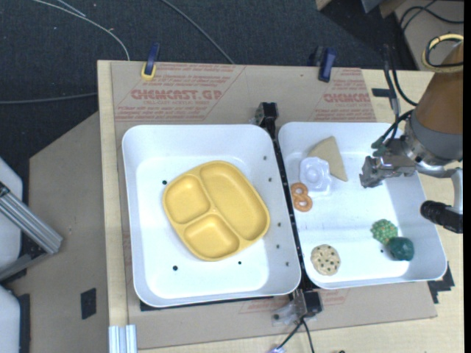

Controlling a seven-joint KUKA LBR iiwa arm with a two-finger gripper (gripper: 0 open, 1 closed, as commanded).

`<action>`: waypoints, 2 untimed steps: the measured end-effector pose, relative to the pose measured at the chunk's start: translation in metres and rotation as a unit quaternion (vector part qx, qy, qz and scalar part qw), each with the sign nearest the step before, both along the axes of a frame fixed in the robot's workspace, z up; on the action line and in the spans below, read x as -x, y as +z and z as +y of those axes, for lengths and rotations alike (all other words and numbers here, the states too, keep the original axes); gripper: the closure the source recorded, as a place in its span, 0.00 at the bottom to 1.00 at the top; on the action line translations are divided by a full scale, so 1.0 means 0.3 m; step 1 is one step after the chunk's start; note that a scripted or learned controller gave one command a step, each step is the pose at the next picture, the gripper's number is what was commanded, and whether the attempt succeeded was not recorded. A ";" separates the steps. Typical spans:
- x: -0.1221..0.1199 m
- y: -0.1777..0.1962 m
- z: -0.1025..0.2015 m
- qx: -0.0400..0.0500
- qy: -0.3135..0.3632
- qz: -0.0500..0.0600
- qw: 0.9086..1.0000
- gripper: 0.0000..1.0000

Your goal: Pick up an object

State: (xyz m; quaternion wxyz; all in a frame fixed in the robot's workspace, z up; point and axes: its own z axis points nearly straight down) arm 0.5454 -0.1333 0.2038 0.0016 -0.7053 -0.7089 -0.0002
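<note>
- Now we see the gripper (373,173) hovering over the right bin (434,259); we cannot tell its state.
- We spot a yellow tray (215,210) filling the left bin (140,197).

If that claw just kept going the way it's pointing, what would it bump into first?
The gripper seems to point left, so likely the tan wedge, then the clear cup. It may pass above them: height is unclear.

Even overhead light, bright; white bins (140,197) near blown out, soft shadows under rims. Slight overall softness; floor beyond worktop (118,94) dim.
</note>
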 end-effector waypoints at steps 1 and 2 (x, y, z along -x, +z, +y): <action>-0.064 0.013 0.186 0.001 0.001 -0.002 1.000 1.00; -0.081 0.001 0.340 0.001 0.000 -0.001 1.000 1.00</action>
